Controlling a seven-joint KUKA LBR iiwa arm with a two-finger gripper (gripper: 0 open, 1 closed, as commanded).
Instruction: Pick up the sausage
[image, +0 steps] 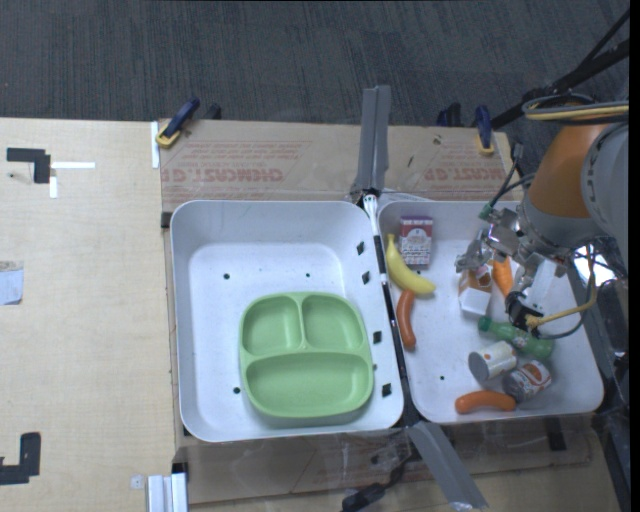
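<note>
The sausage (405, 320), a reddish-orange curved link, lies along the left wall of the right bin (440, 375), just below a yellow banana (407, 270). My gripper (497, 262) hangs low over the upper right part of that bin, about a hand's width to the right of the sausage and apart from it. Directly beneath the gripper are a small orange piece (503, 276) and a white block (475, 300). Whether the gripper touches either of them cannot be made out.
The right bin also holds a red-and-white box (415, 242), a green bottle (517, 337), a grey can (492, 362), a brown-and-white packet (530, 378) and an orange link (485, 402) near the front. In the left bin (200, 300) sits a green divided plate (305, 355).
</note>
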